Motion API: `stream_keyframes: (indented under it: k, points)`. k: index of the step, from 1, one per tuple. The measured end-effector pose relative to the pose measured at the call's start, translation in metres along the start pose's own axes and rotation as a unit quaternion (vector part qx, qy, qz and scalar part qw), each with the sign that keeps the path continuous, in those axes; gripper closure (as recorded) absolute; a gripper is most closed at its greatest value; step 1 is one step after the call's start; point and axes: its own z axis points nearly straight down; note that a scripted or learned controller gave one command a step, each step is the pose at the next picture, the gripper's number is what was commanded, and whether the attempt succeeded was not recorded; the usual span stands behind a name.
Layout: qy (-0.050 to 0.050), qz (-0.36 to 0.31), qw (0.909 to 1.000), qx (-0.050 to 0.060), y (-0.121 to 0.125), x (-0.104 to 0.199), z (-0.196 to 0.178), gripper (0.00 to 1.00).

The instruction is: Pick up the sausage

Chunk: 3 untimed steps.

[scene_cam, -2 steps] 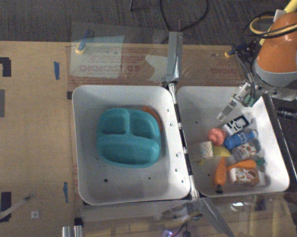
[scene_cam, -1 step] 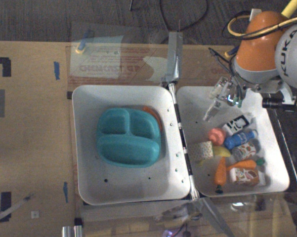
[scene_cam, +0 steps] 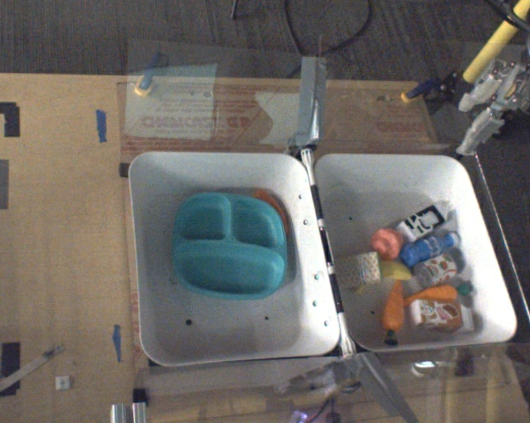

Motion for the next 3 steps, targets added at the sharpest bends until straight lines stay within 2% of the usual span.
stream_keyframes:
  k: [1, 2, 3]
  points:
    - [0.003, -0.185, 0.9827, -0.001, -0.026, 0.101, 0.104, 0.00]
    - [0.001, -0.250, 0.9682, -0.001, 0.029, 0.070, 0.253, 0.00]
    - [0.000, -0.157, 0.9876, -0.001, 0.086, 0.027, 0.185, 0.00]
